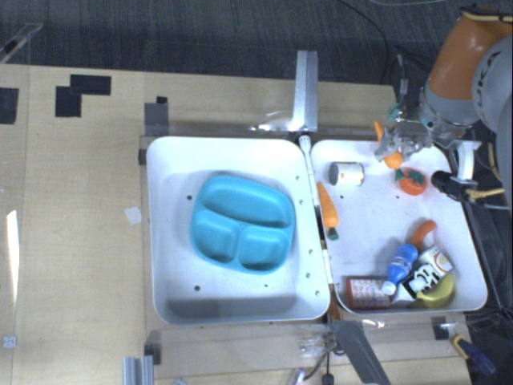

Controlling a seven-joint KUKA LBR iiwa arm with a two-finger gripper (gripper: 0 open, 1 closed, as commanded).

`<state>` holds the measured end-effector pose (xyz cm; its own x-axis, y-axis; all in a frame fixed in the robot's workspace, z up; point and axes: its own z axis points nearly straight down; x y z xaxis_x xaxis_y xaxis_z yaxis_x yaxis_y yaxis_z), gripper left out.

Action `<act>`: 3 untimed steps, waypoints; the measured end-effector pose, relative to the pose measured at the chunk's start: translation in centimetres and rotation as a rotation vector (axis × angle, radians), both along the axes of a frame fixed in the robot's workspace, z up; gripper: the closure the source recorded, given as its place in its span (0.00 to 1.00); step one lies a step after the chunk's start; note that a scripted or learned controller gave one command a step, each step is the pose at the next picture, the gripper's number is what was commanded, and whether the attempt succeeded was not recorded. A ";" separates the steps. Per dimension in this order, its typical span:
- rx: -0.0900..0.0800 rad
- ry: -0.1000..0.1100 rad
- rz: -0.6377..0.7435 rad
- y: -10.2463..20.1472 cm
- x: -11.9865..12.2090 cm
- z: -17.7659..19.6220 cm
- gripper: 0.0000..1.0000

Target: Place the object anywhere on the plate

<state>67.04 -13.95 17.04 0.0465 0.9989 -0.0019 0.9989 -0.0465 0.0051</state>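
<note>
Plate (240, 219), blue and split into three compartments, lies bare in the left bin (168, 295), while the likely object, a small orange piece (393, 160), sits at the far edge of the right bin (473, 247), directly under the gripper (403, 140). The gripper hangs over that piece near the bin's back wall, but its metal parts blur together against the clutter, so I cannot tell how it is set or whether it has anything in hand. Judging by its look, the orange piece is a light, stiff plastic toy, smooth enough to slip, and best taken across its narrow middle with a square, centred pinch. Just beside it rests an orange-red round toy (413, 182) with a green top, close enough to be nudged or caught by mistake. Farther left lie a white cylinder (346, 173) and a toy carrot (327, 209) along the divider between the bins. A heap in the near corner holds a blue bottle (399, 265), a brown packet (367, 292), a black-and-white carton (430, 271) and something yellow (437, 294), overlapping so their shapes are hard to separate. The arm (469, 54) is cut off at the frame's right side.
</note>
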 end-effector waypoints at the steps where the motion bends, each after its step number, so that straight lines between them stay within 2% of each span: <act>1: 0.002 -0.001 -0.020 6.8 -3.7 1.6 1.00; 2: 0.002 0.002 0.084 13.1 -4.5 1.5 1.00; 3: 0.002 0.001 0.449 21.4 -7.1 1.5 1.00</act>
